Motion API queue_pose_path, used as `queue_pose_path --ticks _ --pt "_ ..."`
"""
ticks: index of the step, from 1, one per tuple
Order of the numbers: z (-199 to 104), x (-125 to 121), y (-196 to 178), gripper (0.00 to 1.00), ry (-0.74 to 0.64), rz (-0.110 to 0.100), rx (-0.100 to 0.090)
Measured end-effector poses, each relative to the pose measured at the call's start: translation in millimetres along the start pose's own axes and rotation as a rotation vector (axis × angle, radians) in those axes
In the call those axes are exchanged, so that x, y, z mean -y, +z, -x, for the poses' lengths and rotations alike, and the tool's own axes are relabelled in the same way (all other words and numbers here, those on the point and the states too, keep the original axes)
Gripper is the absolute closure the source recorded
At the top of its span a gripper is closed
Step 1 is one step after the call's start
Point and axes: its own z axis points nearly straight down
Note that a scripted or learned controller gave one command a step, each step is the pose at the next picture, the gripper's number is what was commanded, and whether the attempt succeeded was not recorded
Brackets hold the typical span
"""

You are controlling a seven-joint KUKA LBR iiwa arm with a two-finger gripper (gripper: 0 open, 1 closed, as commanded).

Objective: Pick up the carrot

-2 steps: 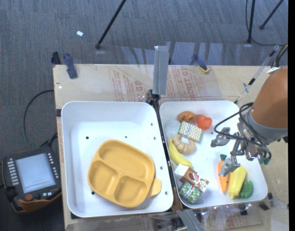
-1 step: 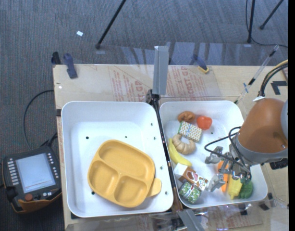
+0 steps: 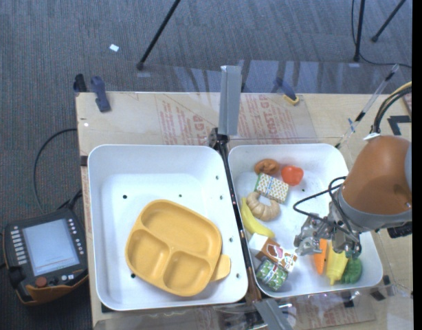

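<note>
The carrot (image 3: 321, 258) is a small orange piece lying near the front right corner of the right bin (image 3: 314, 150). It sits beside a yellow vegetable (image 3: 337, 265) and a green one (image 3: 352, 269). My gripper (image 3: 319, 236) hangs low over the bin, right above the carrot's upper end and partly covering it. Cables and the wrist body hide how it meets the carrot. The carrot looks to be resting on the bin floor.
The right bin also holds a banana (image 3: 251, 220), a croissant (image 3: 264, 208), a doughnut (image 3: 268, 166), a tomato (image 3: 291, 174), a checkered box (image 3: 271, 187) and small cartons (image 3: 278, 255). A yellow divided plate (image 3: 173, 246) lies in the left bin (image 3: 115, 170).
</note>
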Motion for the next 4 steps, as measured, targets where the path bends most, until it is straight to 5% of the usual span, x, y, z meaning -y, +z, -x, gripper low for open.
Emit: queue_pose_path --ticks 1,2,3,4 --pt "-25.8 -65.5 -23.1 1.0 0.132 -0.001 0.002" --pt "-27.1 -6.4 -23.9 1.0 0.382 -0.001 0.002" --pt "-22.3 -115.5 -89.2 1.0 0.712 0.0 0.003" --pt "-24.9 -40.6 -67.9 1.0 0.405 -0.002 0.001"
